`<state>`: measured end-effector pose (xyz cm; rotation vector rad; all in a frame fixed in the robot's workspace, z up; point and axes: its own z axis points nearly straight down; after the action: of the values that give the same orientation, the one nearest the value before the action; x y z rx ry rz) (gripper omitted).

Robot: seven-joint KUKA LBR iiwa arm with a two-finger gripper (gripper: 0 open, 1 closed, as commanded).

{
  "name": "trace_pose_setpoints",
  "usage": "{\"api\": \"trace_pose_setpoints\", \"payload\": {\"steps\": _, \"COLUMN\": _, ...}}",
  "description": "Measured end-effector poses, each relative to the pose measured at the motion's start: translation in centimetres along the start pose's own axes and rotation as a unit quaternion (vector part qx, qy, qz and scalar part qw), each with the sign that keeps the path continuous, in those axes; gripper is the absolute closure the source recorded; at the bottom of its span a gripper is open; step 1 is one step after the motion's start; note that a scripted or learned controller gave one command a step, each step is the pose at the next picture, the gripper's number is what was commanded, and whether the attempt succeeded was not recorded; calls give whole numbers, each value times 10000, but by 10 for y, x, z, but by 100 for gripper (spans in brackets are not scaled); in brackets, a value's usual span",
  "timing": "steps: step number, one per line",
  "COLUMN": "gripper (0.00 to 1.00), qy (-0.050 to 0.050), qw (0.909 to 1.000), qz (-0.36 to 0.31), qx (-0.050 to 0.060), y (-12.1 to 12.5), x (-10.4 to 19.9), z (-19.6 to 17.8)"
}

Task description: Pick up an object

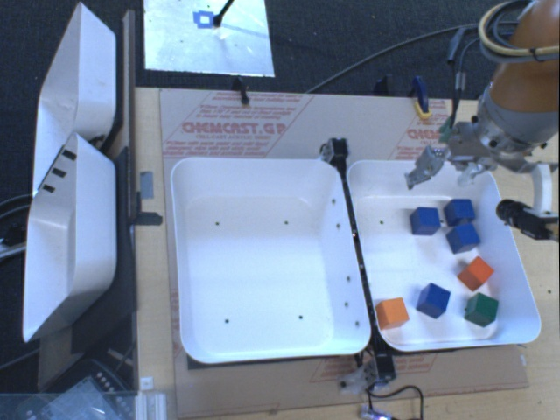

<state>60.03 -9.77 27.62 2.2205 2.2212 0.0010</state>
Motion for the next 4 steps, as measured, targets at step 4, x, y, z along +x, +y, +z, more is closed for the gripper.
{"api": "trace_pose_setpoints", "payload": {"steps": 4, "gripper": 0, "qy": 0, "qw": 10000, "qz": -23, "qx": -5, "y": 48, "x": 11, "z": 189}}
